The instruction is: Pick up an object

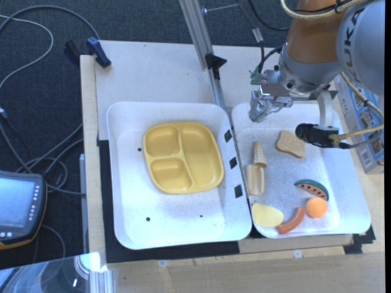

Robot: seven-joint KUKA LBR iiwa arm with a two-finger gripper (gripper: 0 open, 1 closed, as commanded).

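Six toy foods (287, 182) lie under the hand (261, 110); its grip state is unclear.

On the counter (153, 72) two bins sit side by side. The left bin (122, 224) holds a divided tray (182, 157) near its middle. In the right bin (348, 194), the bread slice (290, 144) lies at 12 o'clock, the cone (259, 154) and a wafer (255, 179) at 9, the melon slice (312, 189) and orange (316, 207) at 4, the sausage (291, 221) and a lemon wedge (267, 215) at 6. The pincer (261, 110) hangs over that bin's 11 o'clock corner.
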